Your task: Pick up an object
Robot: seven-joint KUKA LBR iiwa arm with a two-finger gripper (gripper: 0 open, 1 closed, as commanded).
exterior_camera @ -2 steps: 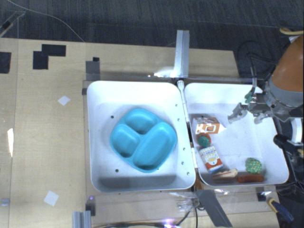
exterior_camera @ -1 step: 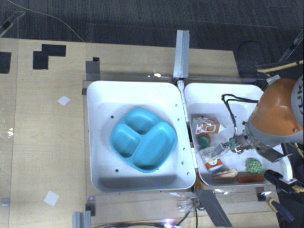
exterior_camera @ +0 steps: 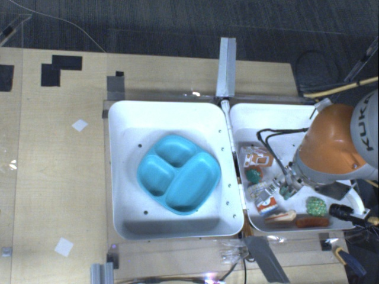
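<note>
Orange-banded arm [exterior_camera: 331, 144] fills the frame's right, its gripper [exterior_camera: 283, 185] low in the right bin [exterior_camera: 266, 114] among small objects [exterior_camera: 266, 201]; its state can't be told. Left bin [exterior_camera: 127, 158] holds a blue divided tray [exterior_camera: 177, 173].

The arm [exterior_camera: 355, 135] is a thick, rounded body with a smooth grey shell, on which part of the dark lettering "KU" shows, and a broad, glossy orange band [exterior_camera: 331, 141] that bulges like a dome above the wrist. A thin black cable [exterior_camera: 278, 136] loops out from beside the orange part. Below it sits a dark grey wrist section, and the gripper [exterior_camera: 283, 186] is a small cluster of silvery metal parts with a touch of green
</note>
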